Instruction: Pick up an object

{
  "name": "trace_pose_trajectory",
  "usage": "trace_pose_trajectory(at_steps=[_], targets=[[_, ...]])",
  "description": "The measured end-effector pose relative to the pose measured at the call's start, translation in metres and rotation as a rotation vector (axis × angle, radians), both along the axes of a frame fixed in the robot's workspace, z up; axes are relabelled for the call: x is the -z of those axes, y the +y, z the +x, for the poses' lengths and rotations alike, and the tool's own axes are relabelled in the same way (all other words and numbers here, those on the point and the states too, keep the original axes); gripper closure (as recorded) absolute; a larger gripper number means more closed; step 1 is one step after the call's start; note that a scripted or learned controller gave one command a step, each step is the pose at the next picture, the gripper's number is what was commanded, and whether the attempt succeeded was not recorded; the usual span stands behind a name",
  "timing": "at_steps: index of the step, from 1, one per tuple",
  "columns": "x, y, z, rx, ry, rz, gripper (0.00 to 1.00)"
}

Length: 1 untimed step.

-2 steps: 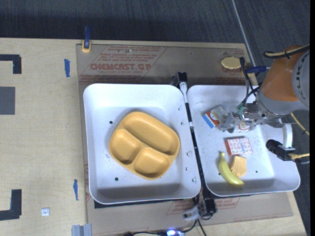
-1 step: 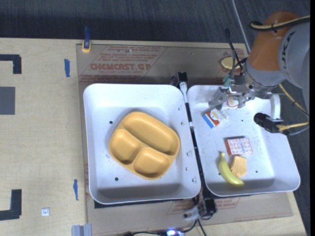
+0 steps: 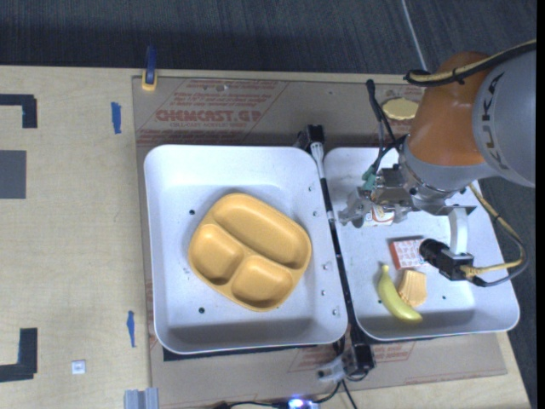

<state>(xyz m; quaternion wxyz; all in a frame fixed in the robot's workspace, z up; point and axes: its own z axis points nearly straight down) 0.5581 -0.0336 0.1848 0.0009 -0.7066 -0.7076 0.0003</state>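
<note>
The left bin (image 3: 162, 254) holds a yellow divided tray (image 3: 249, 250); the right bin (image 3: 494, 313) holds a banana (image 3: 395, 296), near of the gripper (image 3: 375, 210).

tray (image 3: 249, 250): yellow (mustard) | banana (image 3: 397, 296): yellow | bins (image 3: 170, 228): white | card (image 3: 405, 251): red-white

The arm (image 3: 502, 100) is a thick grey casing marked with dark KUKA lettering at its 3 o'clock side, banded in glossy orange above the wrist, with black cables looping over its 12 o'clock edge and a cluttered metal gripper (image 3: 368, 210) wired in green at its 9 o'clock end.
</note>
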Motion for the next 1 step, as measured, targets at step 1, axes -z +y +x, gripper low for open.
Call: trace_pose_trajectory(at_steps=[1], targets=[[-0.0101, -0.0003, 0.0008, 0.001, -0.003, 0.000, 1.00]])
